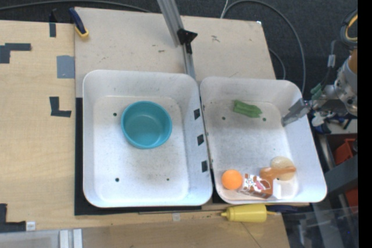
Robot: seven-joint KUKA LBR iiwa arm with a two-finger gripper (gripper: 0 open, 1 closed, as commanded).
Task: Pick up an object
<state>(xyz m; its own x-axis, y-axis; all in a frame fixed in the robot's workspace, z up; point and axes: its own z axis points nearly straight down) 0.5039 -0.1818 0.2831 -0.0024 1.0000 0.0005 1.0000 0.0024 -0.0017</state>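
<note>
The yellow bottle [247, 213] lies nearest the camera, outside my bins. My likeliest target, the green piece [247, 108], lies left of my pincer [290, 115], long axis running toward me. Whether my pincer is released or clenched, I cannot tell.

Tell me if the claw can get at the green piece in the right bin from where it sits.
Probably yes. The claw hangs at the right bin's right rim, and the green piece lies alone on bare floor, nothing between them.
</note>
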